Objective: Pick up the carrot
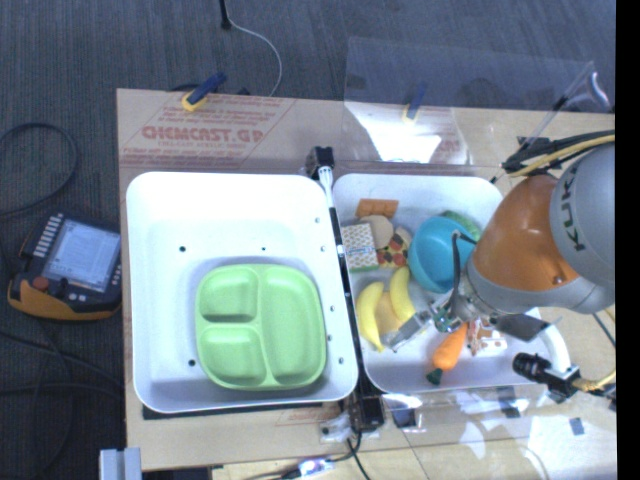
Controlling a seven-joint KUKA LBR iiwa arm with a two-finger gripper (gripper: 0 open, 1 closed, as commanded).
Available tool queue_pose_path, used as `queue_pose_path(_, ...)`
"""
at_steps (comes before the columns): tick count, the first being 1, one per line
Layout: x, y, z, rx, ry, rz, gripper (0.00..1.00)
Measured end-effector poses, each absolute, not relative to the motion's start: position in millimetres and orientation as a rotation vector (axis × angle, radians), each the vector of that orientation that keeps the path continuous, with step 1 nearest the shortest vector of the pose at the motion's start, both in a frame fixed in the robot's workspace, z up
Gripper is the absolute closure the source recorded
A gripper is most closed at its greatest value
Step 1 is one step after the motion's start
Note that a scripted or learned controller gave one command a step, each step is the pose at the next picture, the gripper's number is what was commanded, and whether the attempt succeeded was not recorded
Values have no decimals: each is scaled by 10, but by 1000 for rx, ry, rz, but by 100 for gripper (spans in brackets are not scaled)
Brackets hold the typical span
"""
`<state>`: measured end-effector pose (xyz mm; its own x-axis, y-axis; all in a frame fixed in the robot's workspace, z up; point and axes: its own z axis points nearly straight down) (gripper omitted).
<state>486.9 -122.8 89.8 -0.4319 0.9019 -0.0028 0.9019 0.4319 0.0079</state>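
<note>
Carrot (pixel 449 351) is lying tilted in the right bin (pixel 520 368), near its front wall, green tip pointing down-left, just right of the bananas (pixel 385 308). Claw (pixel 440 320) is hanging right above the carrot's orange top end, touching or nearly touching it; can't tell which. One metal finger (pixel 405 332) is sticking out toward the bananas. Can't tell if the claw is open or closed. Blue bowl (pixel 440 251) is sitting behind the bananas, partly under the arm. Green divided plate (pixel 262 326) is sitting in the left bin (pixel 160 228), well left of the bananas.
</note>
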Motion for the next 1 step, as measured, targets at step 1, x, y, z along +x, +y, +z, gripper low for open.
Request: queue_pose_path(1,4897,-1227,1008,1668,2647,12,100)
